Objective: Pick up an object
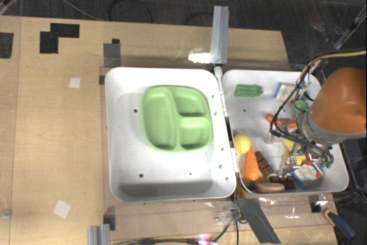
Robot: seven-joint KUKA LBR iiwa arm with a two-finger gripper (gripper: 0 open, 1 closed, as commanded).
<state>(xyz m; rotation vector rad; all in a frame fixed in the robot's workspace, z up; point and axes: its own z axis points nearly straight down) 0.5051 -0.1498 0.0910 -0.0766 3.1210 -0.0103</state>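
My pincer (304,153) is down in the right bin (261,105), can't tell its state from here. The carrot (250,164) lies at its 9 o'clock, just beside, long axis running 12 to 6, lemon (242,143) touching its top.

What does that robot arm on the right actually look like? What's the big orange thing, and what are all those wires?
The orange thing is a rounded, glossy band on the arm, above a grey metal wrist. Black cables loop beside it, with a yellow one arching in from the right. The hand below is a cluster of dark metal parts, too cluttered to make out in detail.
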